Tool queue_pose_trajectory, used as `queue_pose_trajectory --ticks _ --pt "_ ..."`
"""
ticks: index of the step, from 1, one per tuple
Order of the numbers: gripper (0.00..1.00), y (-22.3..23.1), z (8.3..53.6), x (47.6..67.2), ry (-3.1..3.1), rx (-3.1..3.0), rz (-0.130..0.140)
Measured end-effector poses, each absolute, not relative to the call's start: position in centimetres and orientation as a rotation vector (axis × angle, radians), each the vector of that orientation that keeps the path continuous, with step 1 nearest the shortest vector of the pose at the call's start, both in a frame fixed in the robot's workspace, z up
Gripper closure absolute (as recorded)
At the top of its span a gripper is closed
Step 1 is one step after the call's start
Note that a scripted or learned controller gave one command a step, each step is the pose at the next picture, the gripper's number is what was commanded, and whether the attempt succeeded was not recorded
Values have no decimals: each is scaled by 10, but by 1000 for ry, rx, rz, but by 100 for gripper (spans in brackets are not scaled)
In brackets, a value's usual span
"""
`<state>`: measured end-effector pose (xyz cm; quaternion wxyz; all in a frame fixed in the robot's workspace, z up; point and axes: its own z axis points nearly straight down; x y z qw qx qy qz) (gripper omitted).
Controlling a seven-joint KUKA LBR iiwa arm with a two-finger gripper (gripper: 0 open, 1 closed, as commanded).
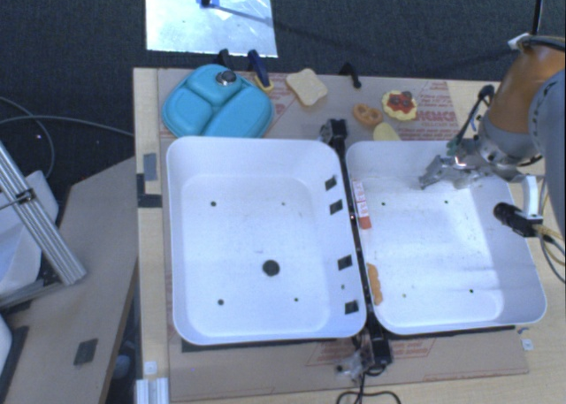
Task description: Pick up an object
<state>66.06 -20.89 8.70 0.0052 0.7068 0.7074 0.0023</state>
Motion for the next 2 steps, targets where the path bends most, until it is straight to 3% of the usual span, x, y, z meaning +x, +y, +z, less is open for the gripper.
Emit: queue_pose_trajectory --ticks 1,2 --pt "0 -198 88 585 2215 2217 7" --pt "0 -43 193 652 2237 2192 25"
